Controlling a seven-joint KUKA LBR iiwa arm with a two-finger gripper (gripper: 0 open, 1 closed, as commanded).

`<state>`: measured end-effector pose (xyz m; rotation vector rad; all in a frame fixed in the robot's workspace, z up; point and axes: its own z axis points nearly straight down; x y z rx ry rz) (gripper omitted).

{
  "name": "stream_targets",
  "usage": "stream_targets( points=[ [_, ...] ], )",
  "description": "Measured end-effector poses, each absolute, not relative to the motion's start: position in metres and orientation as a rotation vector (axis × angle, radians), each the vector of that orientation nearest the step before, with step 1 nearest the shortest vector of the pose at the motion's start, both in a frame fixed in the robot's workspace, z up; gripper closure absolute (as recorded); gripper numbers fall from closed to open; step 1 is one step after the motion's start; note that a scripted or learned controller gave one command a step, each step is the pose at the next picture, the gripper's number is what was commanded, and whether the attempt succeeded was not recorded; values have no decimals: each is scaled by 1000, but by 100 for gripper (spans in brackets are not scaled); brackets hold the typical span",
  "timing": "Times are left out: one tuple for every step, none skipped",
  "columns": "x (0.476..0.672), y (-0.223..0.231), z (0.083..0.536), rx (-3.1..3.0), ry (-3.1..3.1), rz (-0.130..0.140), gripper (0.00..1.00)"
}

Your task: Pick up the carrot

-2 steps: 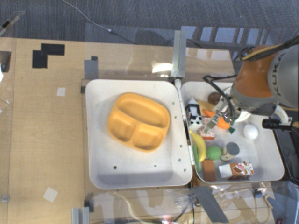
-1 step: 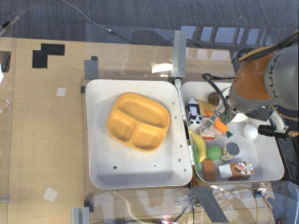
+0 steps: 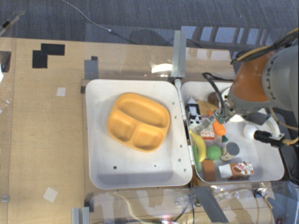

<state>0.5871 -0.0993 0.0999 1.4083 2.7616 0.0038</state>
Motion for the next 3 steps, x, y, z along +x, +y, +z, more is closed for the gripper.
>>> stream_targets(
  points=[
    [574,-99,99,1507,2712,17,0],
    [566,-104,98,1730,2586,29,0],
    [569,-117,115,1719,2558,17,100]
  ],
)
